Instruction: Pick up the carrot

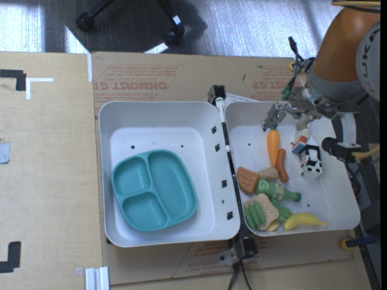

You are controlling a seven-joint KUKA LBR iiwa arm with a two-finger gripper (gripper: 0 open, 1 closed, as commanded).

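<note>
Your claw hangs just above the carrot, touching its top end; grip state unclear.

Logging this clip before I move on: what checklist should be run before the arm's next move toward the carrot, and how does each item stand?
1. Carrot in view in the right bin: ok.
2. Tool near the target: ok, it sits just above the carrot's top end.
3. Carrot between the tool's fingers: not ok, it lies on the bin floor.
4. Tool opening: cannot tell from this view.
5. Room around the carrot: not ok on one side; a sausage lies against its lower right. Its left side looks free.
6. Teal divided plate out of the way in the left bin: ok.
</note>
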